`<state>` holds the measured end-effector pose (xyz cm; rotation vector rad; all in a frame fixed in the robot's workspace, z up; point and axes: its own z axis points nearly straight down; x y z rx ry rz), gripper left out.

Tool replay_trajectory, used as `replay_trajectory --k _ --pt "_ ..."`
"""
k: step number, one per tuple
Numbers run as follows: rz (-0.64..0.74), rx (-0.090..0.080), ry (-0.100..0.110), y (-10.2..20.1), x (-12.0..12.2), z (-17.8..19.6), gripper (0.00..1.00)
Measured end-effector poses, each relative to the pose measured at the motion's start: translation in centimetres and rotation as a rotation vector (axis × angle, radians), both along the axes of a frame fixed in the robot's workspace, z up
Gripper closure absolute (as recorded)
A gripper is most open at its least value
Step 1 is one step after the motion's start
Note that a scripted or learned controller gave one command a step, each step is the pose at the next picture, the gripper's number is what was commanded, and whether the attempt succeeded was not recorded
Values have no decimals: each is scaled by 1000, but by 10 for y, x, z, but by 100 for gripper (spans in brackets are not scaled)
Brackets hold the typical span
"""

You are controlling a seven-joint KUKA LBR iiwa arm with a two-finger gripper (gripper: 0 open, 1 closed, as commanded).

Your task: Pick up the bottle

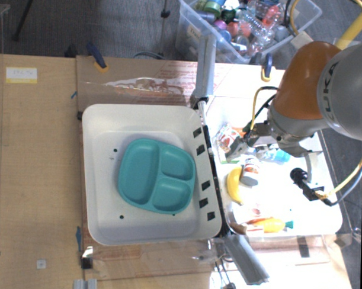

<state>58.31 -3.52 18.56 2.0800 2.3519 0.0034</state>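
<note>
White plastic forms 2 bins on the desk. In the right bin we see the bottle lying beside a banana, at centre right. Just above it hangs the gripper; we cannot tell its state. A teal tray fills the left bin.

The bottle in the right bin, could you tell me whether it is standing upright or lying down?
Lying down: the bottle rests on its side on the right bin floor, beside the banana.
</note>
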Motion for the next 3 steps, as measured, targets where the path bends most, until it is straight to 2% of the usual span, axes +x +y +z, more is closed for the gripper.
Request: replay_trajectory --k 1,2,3 --pt "-132 1 5 1 -104 -1 0" --pt "238 -3 -2 -73 -47 -4 0" --pt "279 -5 -12 -71 -15 -95 0"
